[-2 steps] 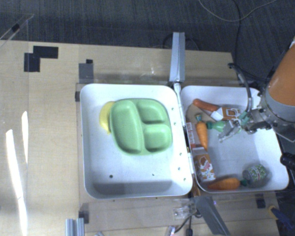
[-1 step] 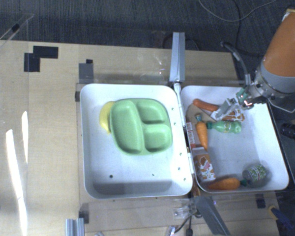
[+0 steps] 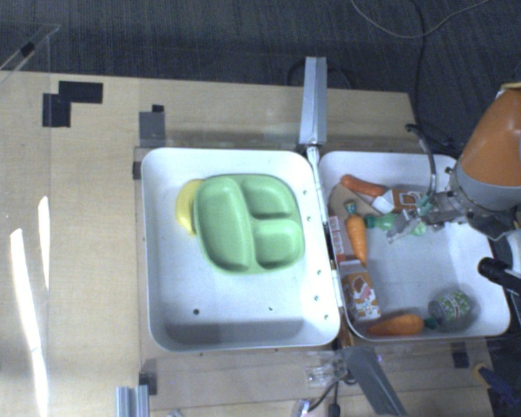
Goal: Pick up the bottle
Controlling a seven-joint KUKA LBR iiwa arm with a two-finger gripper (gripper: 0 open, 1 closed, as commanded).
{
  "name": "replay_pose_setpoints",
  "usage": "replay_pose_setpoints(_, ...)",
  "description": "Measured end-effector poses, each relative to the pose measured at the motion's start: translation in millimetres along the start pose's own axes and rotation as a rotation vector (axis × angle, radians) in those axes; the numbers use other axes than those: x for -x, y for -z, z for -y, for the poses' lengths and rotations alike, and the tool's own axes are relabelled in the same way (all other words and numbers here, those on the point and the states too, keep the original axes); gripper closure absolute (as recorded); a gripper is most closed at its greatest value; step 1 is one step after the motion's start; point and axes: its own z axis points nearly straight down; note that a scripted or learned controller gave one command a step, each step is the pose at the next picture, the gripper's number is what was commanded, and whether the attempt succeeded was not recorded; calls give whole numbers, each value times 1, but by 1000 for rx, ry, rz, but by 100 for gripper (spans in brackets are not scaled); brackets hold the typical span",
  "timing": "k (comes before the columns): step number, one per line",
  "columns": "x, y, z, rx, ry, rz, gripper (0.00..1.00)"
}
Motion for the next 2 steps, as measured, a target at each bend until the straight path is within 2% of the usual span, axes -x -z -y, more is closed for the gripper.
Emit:
replay_pose_setpoints(1, -1, 11, -2, 6, 7, 3, 100)
replay_pose_setpoints(2, -1, 11, -2, 5, 7, 3, 0)
